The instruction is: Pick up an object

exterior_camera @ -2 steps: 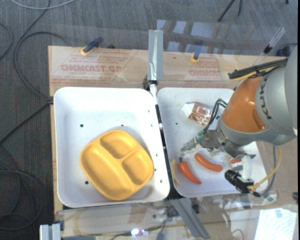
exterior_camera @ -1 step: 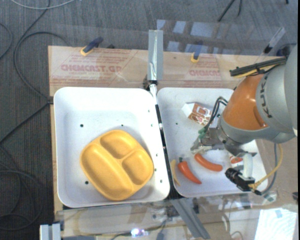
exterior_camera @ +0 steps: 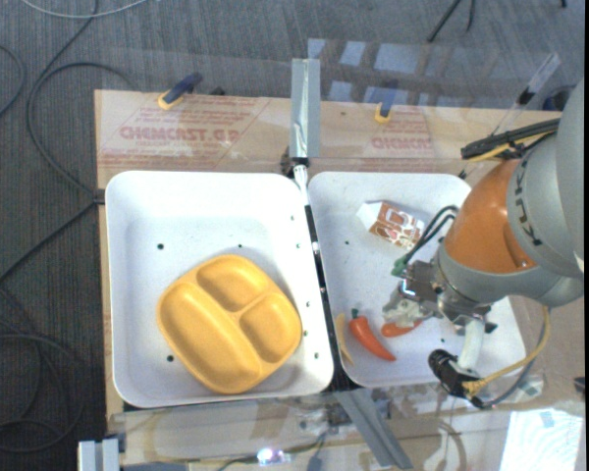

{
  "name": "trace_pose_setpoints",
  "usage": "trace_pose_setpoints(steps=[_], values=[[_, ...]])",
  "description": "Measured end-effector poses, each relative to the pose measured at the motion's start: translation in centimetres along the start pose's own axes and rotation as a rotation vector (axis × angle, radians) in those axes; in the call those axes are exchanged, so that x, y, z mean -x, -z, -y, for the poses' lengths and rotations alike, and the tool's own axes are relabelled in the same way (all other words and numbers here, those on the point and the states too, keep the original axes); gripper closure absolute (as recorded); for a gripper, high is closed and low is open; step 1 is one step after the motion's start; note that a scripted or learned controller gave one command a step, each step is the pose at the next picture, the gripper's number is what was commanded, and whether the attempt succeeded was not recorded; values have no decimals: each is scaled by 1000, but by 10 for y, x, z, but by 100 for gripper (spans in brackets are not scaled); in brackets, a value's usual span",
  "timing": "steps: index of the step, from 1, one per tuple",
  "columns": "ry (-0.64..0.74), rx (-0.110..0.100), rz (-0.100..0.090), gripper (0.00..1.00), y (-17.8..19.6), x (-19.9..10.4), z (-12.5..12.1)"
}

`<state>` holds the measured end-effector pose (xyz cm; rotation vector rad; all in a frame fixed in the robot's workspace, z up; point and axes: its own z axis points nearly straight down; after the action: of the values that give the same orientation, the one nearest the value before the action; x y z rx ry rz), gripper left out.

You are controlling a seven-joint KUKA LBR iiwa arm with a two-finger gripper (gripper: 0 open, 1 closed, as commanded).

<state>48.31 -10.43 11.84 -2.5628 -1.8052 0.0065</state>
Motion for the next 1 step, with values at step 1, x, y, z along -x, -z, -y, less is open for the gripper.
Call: trace_pose_setpoints(steps=[1], values=[[-115, 2, 1, 100, 18, -7, 2]])
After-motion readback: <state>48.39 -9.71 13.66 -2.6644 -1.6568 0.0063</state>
